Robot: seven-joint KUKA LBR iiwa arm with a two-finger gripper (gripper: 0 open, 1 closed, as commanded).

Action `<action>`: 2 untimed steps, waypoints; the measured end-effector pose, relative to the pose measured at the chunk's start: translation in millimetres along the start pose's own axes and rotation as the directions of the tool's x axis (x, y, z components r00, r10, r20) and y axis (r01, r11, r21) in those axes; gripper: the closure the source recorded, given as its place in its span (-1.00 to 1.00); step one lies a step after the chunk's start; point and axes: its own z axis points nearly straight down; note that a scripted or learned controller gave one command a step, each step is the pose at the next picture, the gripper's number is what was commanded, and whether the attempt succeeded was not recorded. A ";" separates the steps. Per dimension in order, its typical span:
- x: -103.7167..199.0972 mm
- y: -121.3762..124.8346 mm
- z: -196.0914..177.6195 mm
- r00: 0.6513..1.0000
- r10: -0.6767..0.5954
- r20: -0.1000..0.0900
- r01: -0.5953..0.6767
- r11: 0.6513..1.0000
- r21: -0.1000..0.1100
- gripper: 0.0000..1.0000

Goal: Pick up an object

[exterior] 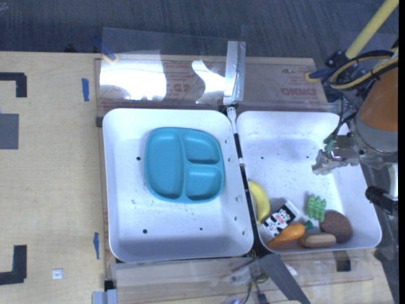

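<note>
White plastic dominates my feed: two shallow bins sit side by side on the bench, the left bin (120,189) and the right bin (285,138), their inner rims touching along the middle. I read the pairing as a pick side and a drop side, so whatever gets lifted has a short trip.

Next in size is the blue divided plate (184,164), lying flat near the middle of the left bin. It has that bin to itself.

My arm (380,116) reaches in from the right, its orange band above the wrist, and the gripper (324,162) hangs over the right bin's upper right area, above bare floor. Nothing shows between its fingers, and at this angle I cannot tell whether they are spread or closed.

The pickable things are bunched in the right bin's near corner, probably because they slid there against the walls. A yellow banana (258,201) leans along the dividing rim; a brown rounded object (336,224) sits toward the far right; an orange carrot (287,234) lies by the front wall; a tan stick-shaped piece (318,239) lies just beside it; a black-and-white card (279,218) rests between banana and carrot; a small green piece (316,206) stands just above the brown object.

From the gripper, that cluster lies nearer the camera and mostly to the left, well apart from it. I judge nothing is grasped yet.
</note>
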 end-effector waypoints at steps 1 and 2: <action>0.1 -0.6 1.1 1.000 0.000 0.000 0.000 1.000 0.002 -1.00; -15.8 -39.9 79.3 1.000 -0.028 0.000 0.028 1.000 -0.002 -1.00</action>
